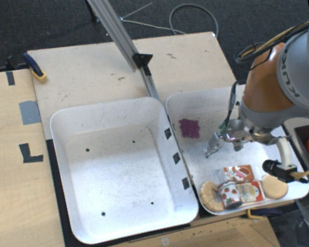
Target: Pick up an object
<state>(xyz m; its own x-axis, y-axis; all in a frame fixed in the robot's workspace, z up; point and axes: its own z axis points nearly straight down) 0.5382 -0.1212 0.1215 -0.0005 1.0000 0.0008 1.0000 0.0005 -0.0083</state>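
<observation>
My gripper hangs over the middle of the right bin, open, with nothing between its fingers. A small purple block lies on the bin floor to the gripper's upper left, apart from it. Along the bin's near edge sits a cluster: a tan round piece, a small can with a red and white label, a red and white packet and another tan round piece. The arm's orange band and grey wrist cover the bin's right side.
The left bin stands next to the right one, their walls touching. A slanted metal rod runs down to the bins' shared far corner. A yellow and blue clamp lies at the bench's far left corner.
</observation>
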